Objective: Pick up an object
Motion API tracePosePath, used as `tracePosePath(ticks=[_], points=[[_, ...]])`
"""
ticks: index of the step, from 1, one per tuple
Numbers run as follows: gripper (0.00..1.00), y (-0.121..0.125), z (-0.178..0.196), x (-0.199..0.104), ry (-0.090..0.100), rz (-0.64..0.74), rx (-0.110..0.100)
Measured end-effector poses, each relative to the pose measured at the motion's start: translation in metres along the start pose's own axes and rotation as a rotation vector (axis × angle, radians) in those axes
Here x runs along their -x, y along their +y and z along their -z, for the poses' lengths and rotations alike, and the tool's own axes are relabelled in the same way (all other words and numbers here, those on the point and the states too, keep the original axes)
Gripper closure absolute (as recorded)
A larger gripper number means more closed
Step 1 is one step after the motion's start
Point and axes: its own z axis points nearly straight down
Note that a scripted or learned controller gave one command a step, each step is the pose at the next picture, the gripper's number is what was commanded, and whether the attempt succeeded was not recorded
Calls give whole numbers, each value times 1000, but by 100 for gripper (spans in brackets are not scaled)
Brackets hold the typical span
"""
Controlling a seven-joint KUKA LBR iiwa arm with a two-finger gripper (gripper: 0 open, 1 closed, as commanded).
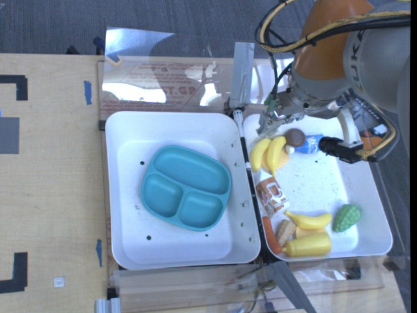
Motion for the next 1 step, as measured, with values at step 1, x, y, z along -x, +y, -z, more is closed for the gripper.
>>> tracePosePath(ticks=[1], points=[[100,3,-9,-5,-1,-258,1]])
